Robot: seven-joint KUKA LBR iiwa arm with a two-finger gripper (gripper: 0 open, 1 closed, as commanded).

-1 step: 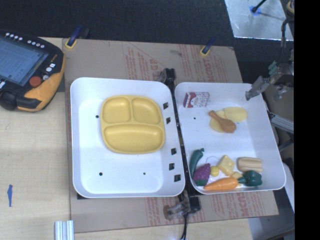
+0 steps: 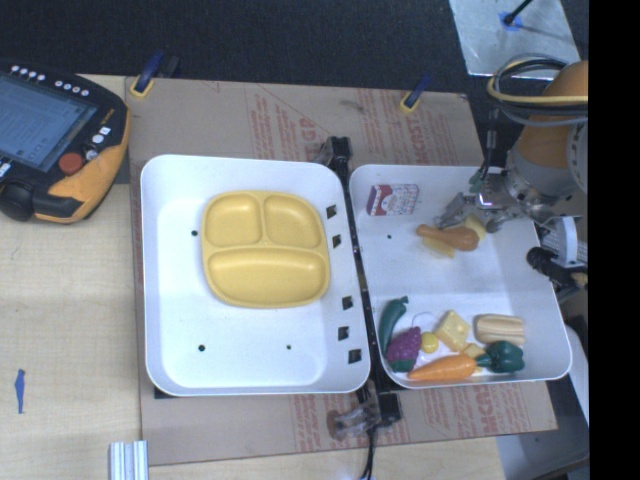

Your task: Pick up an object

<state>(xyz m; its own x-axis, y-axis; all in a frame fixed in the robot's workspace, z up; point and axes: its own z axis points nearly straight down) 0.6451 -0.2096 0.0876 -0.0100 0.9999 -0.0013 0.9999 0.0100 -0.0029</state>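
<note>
two shallow white bins sit side by side on the bench: the left bin holds one yellow plastic plate with three compartments, lying near its far edge. the right bin holds the toy food, eight pieces that i can count. one small red-and-white carton lies by the far left corner, and one orange-brown sausage-shaped piece lies toward the far right. along the near edge are one dark green pepper, one purple grape bunch, one pale yellow cheese wedge, one tan bread roll, one orange carrot and one green vegetable. the grey arm's gripper hangs over the far right part of the right bin, just beside the sausage-shaped piece's right end; whether its fingers are spread or closed, or touching that piece, i cannot tell.
</note>
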